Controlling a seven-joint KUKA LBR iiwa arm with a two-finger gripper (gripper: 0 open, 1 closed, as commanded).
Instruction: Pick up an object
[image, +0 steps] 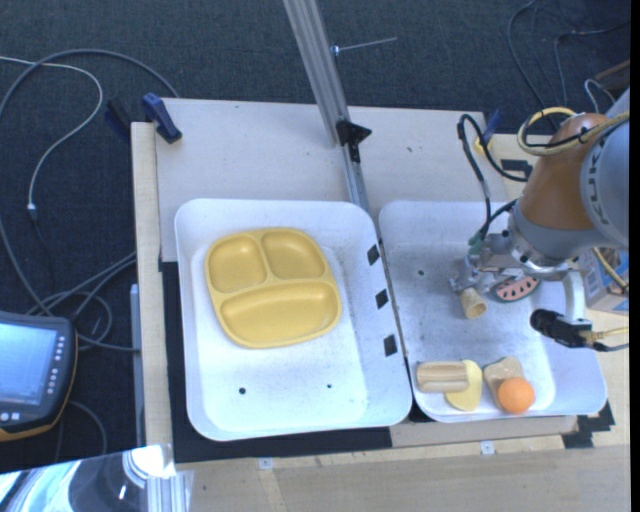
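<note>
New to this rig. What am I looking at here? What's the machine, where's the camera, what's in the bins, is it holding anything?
One fixed camera looks down at a slant on a bench with two shallow white bins. The left bin holds a yellow divided plate. The grey and orange robot arm reaches in from the right over the right bin. Its gripper sits low by a small tan cylinder and a reddish piece; a grasp cannot be confirmed. Near the front edge lie a tan block, a yellow piece and an orange ball.
</note>
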